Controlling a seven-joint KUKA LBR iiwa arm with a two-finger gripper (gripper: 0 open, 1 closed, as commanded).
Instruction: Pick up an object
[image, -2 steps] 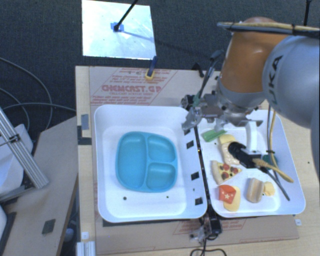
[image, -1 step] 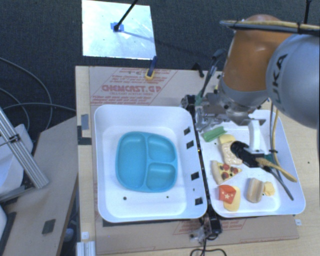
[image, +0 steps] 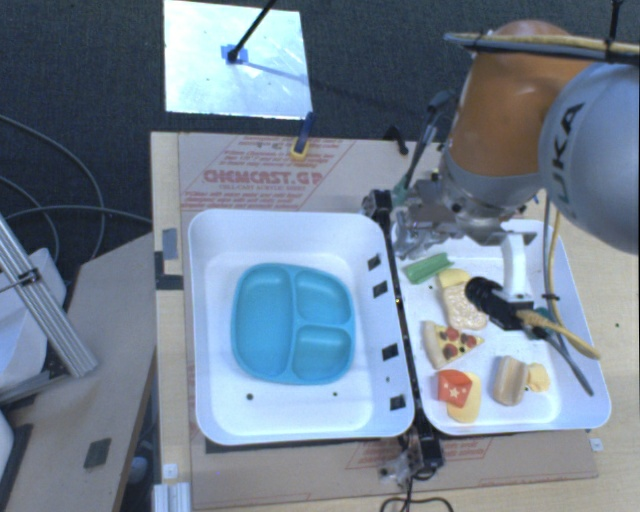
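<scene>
Now my gripper (image: 412, 238) hangs above the green piece (image: 428, 267); I cannot tell its spread. I should drop straight onto it, clear of the bin wall (image: 392, 300) beside.

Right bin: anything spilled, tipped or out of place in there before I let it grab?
Nothing stands out. The toy food, including a pizza slice and a green piece, lies loose inside the right bin, none over the rim. The blue divided plate sits flat in the left bin. The gripper hovers near the green piece.

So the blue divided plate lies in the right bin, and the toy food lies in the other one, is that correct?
Not quite. The camera view shows the blue divided plate in the left bin; the toy food, such as the pizza slice, lies in the other one.
</scene>
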